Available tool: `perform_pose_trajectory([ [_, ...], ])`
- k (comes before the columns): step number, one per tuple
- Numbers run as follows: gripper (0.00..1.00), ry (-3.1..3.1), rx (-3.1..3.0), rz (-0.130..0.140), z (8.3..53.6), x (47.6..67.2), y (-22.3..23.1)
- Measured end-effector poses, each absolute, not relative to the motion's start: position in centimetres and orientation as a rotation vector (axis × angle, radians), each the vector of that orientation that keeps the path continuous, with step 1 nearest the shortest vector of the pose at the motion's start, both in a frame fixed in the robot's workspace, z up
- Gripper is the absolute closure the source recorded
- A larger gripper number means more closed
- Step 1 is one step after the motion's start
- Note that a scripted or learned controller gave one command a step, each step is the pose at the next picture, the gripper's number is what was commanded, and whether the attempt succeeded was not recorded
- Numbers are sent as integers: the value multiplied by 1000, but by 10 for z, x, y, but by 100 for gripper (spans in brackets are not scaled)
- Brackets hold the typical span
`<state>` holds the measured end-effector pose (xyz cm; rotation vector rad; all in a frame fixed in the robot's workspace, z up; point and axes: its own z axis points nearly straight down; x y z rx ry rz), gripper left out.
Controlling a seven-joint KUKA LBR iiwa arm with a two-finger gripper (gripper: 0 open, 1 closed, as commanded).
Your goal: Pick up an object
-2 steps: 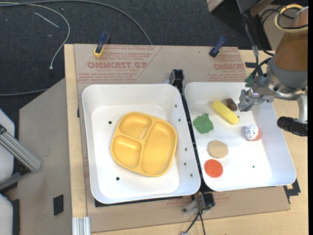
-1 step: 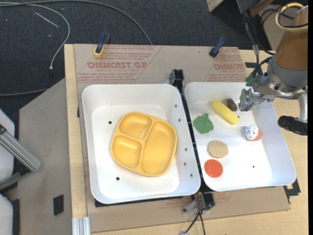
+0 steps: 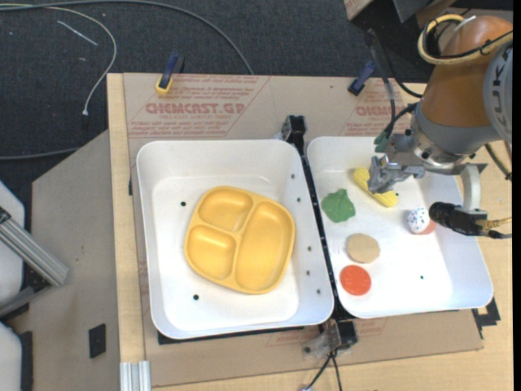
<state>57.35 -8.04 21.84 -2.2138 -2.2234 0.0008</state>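
We count two white bins side by side: the left bin (image 3: pixel 155 243) and the right bin (image 3: pixel 456 292), their inner rims meeting along a dark seam. One grey arm with an orange band (image 3: pixel 464 88) comes in from the right over the far half of the right bin.

In the left bin lies one yellow divided plate (image 3: pixel 240 239) with three compartments, set roughly in the middle, with bare white floor all around it and widest along the near and left walls.

The right bin holds five small things. One green lump (image 3: pixel 338 206) sits close to the seam wall. One tan disc (image 3: pixel 363 248) lies just nearer to us, and one red-orange disc (image 3: pixel 355 280) nearer still, the two close but apart. One yellow piece (image 3: pixel 376 187) lies at the far side, and one small white speckled ball (image 3: pixel 418 220) sits toward the right.

The gripper (image 3: pixel 383 177) stands right over the yellow piece, covering part of it; we cannot tell how far its fingers are parted or whether they grip it. The near right corner of this bin is bare floor.
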Motion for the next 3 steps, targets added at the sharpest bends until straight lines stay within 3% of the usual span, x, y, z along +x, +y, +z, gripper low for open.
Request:
perform_pose_trajectory([
  [3,100,-2226,-2212,1,234,555,74],
])
